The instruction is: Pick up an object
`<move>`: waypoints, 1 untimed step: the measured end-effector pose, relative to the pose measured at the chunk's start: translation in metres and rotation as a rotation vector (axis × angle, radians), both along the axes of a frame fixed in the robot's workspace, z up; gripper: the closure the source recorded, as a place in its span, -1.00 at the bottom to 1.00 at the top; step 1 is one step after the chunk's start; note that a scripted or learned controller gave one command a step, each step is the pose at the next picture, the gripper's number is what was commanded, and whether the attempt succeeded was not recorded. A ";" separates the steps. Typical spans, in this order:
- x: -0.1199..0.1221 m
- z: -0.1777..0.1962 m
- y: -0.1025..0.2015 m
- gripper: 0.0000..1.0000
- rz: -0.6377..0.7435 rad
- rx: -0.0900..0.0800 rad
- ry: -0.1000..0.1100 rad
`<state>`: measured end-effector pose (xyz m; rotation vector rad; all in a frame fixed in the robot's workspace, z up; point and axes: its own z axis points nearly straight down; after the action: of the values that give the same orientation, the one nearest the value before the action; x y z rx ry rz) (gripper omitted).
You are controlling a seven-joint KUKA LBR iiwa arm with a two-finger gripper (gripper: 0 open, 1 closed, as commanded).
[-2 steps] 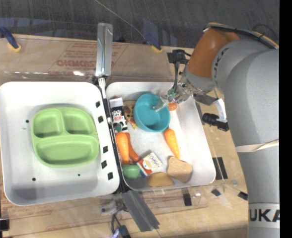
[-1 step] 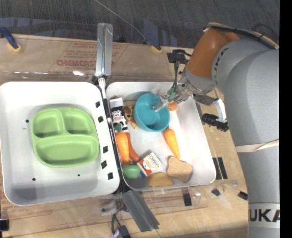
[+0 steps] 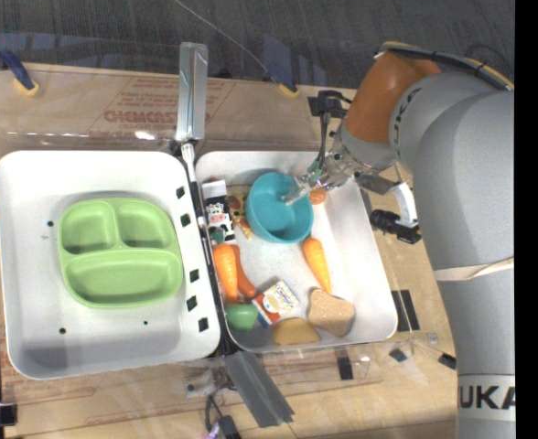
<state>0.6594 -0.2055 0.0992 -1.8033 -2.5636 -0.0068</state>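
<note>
The right bin (image 3: 371,245) holds a teal bowl (image 3: 276,208), an orange carrot (image 3: 317,263), a second carrot (image 3: 225,271) along the left wall, a tan bread piece (image 3: 331,311), a small carton (image 3: 278,300), a green item (image 3: 242,315) and a small white bottle (image 3: 216,210). My gripper (image 3: 315,186) hangs low at the bowl's right rim, reaching down from the orange-banded wrist (image 3: 383,99). A small orange bit (image 3: 318,197) lies right under it. Whether the gripper touches the bowl is unclear.
The left bin (image 3: 22,208) bears a green divided plate (image 3: 121,250). A metal bar (image 3: 192,90) stands at the divider between the bins. The grey arm (image 3: 461,181) covers the bench to the right of the bins.
</note>
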 end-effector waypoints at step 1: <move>0.000 0.000 0.000 1.00 -0.021 0.001 0.000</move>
<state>0.6593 -0.2052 0.0990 -1.8296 -2.5441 -0.0072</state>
